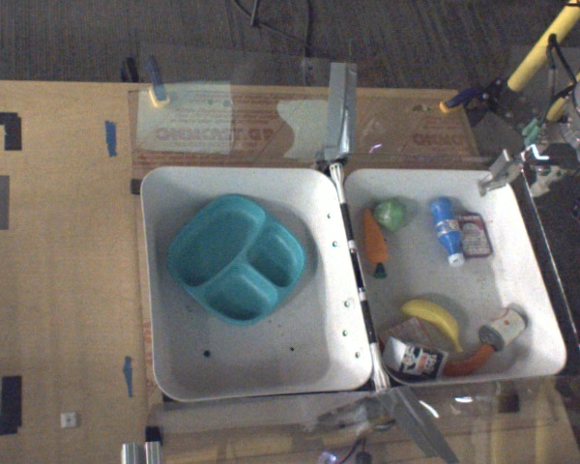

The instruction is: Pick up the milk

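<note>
Small black-and-white milk carton (418, 358): lying in right white bin (536, 269), front-left corner, beside yellow banana (435, 319) | gripper (522, 162): over bin's far-right rim, finger state indeterminable.

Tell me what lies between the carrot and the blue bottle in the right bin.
In the camera view, a green round item lies between the carrot and the blue bottle, near the carrot's top end. The rest of that stretch is bare white bin floor.

I can see just a bit of my robot arm (561, 129) at the right edge. It looks grey and white and blurry. A small shiny grey metal piece (503, 172) sticks out from it, with a tiny blue-green spot and thin dark cables close by.
</note>
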Controlling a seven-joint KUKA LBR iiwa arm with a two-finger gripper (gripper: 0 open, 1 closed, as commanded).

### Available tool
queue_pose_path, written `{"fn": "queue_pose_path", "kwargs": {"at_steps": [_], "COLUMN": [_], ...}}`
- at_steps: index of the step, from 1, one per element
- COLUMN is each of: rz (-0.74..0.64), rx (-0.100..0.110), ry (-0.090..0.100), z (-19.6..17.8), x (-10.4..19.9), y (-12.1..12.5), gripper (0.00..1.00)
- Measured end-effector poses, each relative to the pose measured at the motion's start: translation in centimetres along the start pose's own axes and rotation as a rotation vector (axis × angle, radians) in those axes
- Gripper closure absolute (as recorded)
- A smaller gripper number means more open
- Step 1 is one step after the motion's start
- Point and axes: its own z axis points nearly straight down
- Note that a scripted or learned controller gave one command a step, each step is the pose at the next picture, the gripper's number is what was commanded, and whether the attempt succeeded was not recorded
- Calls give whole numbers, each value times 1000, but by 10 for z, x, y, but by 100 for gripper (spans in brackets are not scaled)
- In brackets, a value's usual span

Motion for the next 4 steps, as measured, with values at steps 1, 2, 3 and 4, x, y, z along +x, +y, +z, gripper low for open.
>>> {"fn": "queue_pose_path", "kwargs": {"at_steps": [1, 2, 3, 4], "rz": [-94, -227, 189, 186], "rx": [0, -4, -4, -4], "ry": [0, 1, 13, 8], "z": [81, 153, 160, 150], "x": [-15, -7, 1, 0], "y": [-75, -98, -36, -36], "gripper": [0, 0, 0, 100]}}
